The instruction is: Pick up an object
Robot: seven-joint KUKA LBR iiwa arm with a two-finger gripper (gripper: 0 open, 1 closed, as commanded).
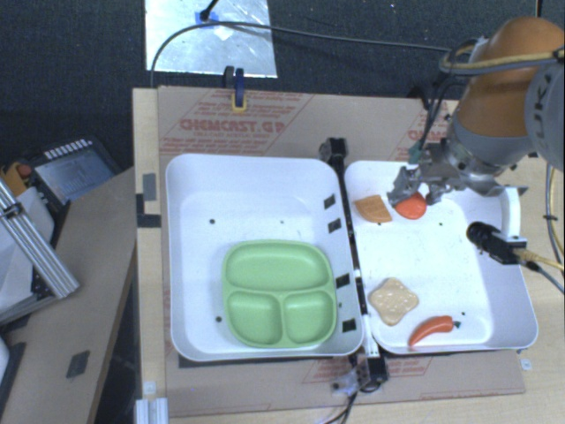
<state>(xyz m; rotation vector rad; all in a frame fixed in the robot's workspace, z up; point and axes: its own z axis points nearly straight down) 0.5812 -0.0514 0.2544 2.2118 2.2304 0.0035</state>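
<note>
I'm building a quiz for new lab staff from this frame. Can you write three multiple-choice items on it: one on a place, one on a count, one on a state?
1. Where does the green divided plate lie?
A. left bin
B. right bin
C. the bench

2. How many compartments does it have?
A. two
B. three
C. five

3. How is the gripper placed?
A. over the left bin
B. low by the round orange-red piece in the right bin
C. above the chili

Answers: 1 A, it lies in the left bin. 2 B, one long and two small. 3 B, it hangs just above that piece.
</note>
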